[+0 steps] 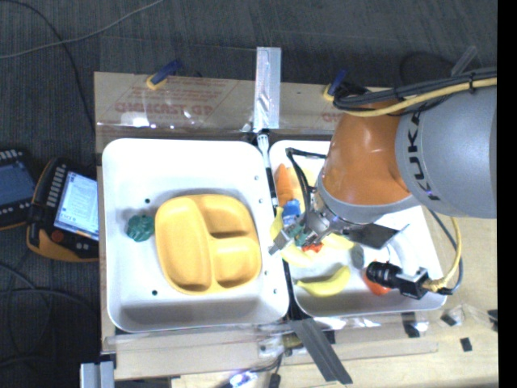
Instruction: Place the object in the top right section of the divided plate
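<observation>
The gripper (292,234), its state unreadable, hovers in the right white bin (420,293) over small plastic toy foods, likely light, stiff and slippery, best pinched mid-body, while the yellow divided plate (208,241) waits left.

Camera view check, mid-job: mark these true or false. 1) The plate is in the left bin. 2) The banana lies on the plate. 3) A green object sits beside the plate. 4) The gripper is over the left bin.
1) True: the plate is in the left bin.
2) False: the banana lies in the right bin.
3) True: the green object sits at the plate's left.
4) False: the gripper is over the right bin's left edge.
</observation>
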Controlling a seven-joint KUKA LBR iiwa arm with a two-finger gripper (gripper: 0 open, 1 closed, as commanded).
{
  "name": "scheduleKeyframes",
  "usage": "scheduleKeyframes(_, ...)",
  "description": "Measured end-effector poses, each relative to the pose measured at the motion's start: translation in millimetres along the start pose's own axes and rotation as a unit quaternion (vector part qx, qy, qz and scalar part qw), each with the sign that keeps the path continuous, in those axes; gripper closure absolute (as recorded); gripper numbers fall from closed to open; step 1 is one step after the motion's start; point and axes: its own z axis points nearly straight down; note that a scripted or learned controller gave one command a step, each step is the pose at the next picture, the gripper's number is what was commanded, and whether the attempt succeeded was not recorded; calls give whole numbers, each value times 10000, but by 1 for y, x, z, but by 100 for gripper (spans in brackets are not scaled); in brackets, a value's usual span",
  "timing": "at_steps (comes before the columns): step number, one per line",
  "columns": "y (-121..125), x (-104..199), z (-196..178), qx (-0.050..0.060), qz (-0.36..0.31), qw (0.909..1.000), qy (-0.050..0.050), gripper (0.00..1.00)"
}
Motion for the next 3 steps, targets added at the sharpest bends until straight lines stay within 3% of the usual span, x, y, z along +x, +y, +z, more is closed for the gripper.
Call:
scheduleKeyframes(1,19,35,27,12,-1062,9943,5,100)
scheduleKeyframes(2,18,31,27,5,-1140,9935,8,100)
scheduleKeyframes(3,26,47,27,5,-1061,9944,9,100)
